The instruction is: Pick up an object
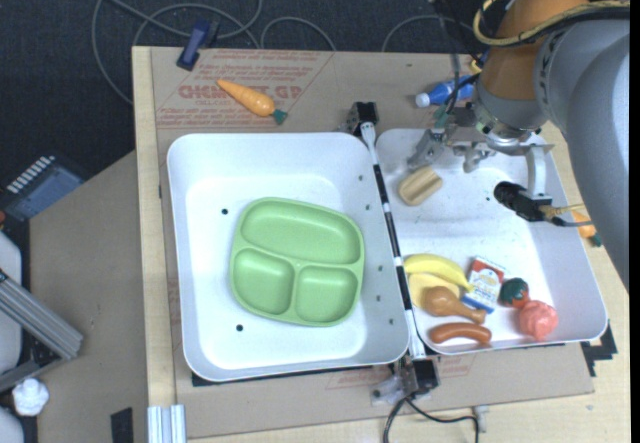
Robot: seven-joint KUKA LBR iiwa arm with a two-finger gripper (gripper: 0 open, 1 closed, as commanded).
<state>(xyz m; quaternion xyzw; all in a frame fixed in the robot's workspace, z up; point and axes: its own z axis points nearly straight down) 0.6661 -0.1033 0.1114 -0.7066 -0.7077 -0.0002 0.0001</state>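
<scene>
At eleven o'clock in the right bin [570, 261], a tan roll [420, 186] lies just below the gripper [450, 151], whose fingers look spread and empty. It is probably light, stiff plastic; pinch across its narrow middle.

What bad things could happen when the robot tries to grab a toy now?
The pincer hangs at the far end of the right bin, near the bread roll. The roll is round, so it might slip or roll away. The banana, chicken leg and sausage lie crowded together, so grabbing one could knock the others. The carrot lies outside both bins, probably hard to get.
</scene>
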